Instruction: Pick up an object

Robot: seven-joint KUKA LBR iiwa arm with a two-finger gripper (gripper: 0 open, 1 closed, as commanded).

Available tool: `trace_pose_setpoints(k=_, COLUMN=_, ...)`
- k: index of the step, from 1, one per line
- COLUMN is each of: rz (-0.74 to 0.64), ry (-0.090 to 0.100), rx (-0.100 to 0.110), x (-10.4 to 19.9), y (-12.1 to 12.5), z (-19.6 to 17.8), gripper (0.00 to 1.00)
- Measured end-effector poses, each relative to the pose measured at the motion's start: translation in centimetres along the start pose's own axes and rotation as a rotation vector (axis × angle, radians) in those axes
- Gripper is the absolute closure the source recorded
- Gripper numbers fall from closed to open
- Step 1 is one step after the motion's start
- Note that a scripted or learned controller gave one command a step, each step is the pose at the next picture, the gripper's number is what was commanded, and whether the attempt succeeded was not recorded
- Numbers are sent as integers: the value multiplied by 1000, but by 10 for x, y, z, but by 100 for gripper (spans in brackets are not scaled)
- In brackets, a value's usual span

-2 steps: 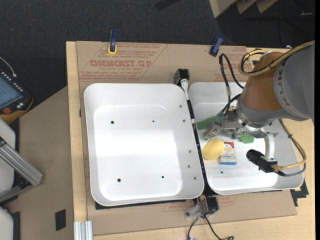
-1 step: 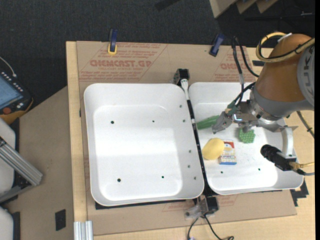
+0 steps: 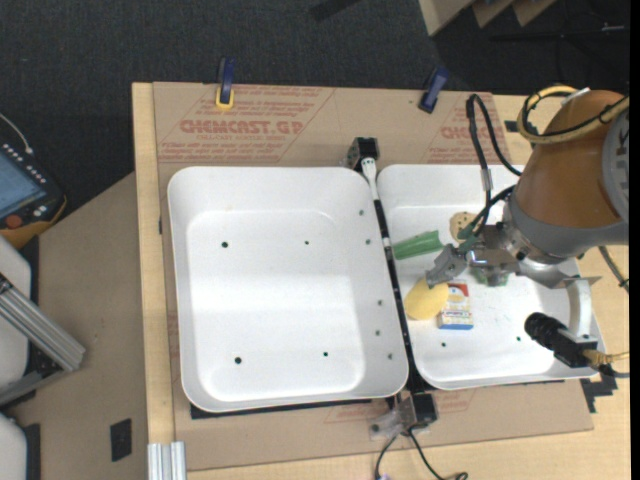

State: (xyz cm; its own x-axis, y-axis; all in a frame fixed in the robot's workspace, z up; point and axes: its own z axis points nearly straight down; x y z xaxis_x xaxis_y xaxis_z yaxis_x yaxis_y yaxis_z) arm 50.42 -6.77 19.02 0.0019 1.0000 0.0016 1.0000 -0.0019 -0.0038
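Gripper (image 3: 458, 264): low over the middle of the right bin (image 3: 485, 356), nearer its left wall; open or closed, and any hold, not discernible.
Green stick (image 3: 416, 245): just left of gripper, by the left wall.
Tan piece (image 3: 462, 225): just beyond gripper, toward the far edge.
Red-and-white box (image 3: 457, 307): just nearward of gripper, touching yellow lump (image 3: 424, 301) on its left.
Left bin (image 3: 270, 298): alongside.

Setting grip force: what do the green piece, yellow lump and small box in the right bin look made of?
Green piece: likely plastic; uniform matte green, no print.
Yellow lump: plastic or foam, can't tell which; smooth rounded shape, even colour.
Small box: probably printed cardboard; flat faces, red, white and blue print.
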Motion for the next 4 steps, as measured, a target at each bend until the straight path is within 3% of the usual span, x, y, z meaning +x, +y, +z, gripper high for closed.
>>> trace_pose_setpoints(k=1, rz=2, ry=-1, rx=3, x=-31, y=7, z=55, gripper=0)
trace_pose_setpoints(k=2, rz=1, ry=0, rx=0, x=-33, y=-8, z=107, gripper=0)
trace_pose_setpoints(k=3, rz=0, ry=-2, rx=-6, x=-33, y=-7, z=95, gripper=100)
trace_pose_setpoints(k=4, rz=-13, ry=-1, rx=-20, x=54, y=81, z=-1, gripper=100)
